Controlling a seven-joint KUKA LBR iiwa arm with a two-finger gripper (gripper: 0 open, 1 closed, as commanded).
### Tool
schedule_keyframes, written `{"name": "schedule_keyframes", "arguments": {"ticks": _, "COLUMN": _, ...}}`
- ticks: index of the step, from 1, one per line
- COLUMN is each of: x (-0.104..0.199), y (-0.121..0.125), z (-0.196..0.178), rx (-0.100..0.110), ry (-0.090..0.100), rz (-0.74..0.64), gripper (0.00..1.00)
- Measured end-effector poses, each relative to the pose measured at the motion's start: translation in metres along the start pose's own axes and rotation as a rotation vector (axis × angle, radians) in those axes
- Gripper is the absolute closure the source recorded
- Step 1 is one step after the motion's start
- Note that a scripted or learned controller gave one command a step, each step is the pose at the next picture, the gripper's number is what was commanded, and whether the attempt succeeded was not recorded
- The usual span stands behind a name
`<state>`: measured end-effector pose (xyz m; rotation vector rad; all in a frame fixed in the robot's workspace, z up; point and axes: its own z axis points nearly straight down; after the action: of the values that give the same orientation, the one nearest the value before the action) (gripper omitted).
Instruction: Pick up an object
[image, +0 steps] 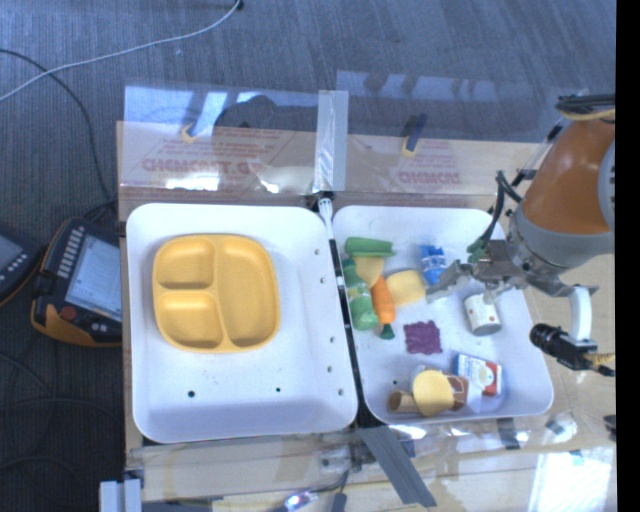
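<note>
Gripper sits over the right bin, right of frame centre, just above a small white cup; can't tell finger state, nothing visibly held. Carrot, purple grapes and carton lie nearby; yellow divided plate in the left bin.

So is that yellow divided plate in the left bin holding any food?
Empty. The yellow plate lies flat in the left bin, its three compartments showing bare yellow; the toy foods all lie in the right bin.
</note>
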<state>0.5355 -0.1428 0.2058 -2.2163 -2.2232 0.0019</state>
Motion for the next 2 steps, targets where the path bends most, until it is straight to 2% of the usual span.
{"name": "schedule_keyframes", "arguments": {"ticks": 1, "x": -0.0479, "y": 0.0381, "z": 0.1062, "rx": -0.001, "ry": 0.000, "rz": 0.104, "gripper": 0.00}}
{"name": "schedule_keyframes", "arguments": {"ticks": 2, "x": -0.0472, "y": 0.0372, "z": 0.0988, "rx": 0.004, "ry": 0.002, "rz": 0.104, "gripper": 1.00}}
